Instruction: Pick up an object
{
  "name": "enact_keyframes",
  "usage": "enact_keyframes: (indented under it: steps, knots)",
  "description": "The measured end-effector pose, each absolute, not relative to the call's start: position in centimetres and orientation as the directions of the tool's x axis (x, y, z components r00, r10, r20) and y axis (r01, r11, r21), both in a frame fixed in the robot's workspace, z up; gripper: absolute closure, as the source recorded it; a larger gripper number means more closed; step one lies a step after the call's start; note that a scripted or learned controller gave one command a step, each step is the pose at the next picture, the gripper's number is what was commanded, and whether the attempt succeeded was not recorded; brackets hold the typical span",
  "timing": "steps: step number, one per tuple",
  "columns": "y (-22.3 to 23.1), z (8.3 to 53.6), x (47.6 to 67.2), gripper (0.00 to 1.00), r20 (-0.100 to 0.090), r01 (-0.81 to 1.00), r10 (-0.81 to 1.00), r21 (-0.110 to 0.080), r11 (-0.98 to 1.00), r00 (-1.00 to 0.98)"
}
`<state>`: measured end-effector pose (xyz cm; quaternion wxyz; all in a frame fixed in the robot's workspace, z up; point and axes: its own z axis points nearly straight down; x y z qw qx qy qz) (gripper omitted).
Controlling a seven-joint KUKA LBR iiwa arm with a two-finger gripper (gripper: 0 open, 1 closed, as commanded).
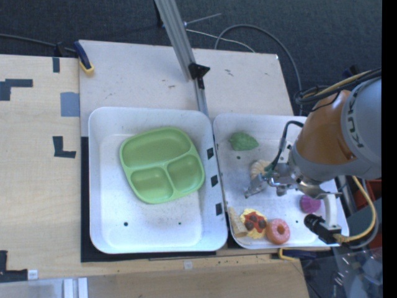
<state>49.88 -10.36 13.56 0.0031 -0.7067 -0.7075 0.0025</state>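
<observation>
Grey arm with the orange band reaches in from 3 o'clock, its pincer (255, 188) low over the middle of the right white bin (260, 124). Thin metal fingers look slightly spread, nothing between them as far as I can see. A small pale, tan lump (260, 166) sits just beside the fingertips at their 12 o'clock; touching or not, can't tell.

Other candidates in that bin: crumpled green soft piece (243, 142) at 11 o'clock from the pincer, magenta rounded piece (309, 203) at 3 o'clock partly under the wrist, pink frosted toy doughnut (278, 231) and a yellow-red toy food piece (252, 222) near the bin's 6 o'clock edge.

Left white bin (99, 166) carries a green three-compartment plastic plate (162, 164), well apart from the action.

Step, my read: approach/descent, no grasp made yet. Next move calls for centring the fingers around one item, likely the pale lump, then closing and lifting. Risk: fingers nudge it aside rather than straddle it.
</observation>
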Motion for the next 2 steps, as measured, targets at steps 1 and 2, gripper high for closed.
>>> enact_keyframes:
  steps: [1,2]
  knots:
    - [-10.3,14.8,50.0,1.00,0.002,1.000,1.000,-0.005,0.003,-0.003]
    - [-11.0,19.3,50.1,1.00,-0.001,1.000,1.000,0.002,0.001,-0.001]
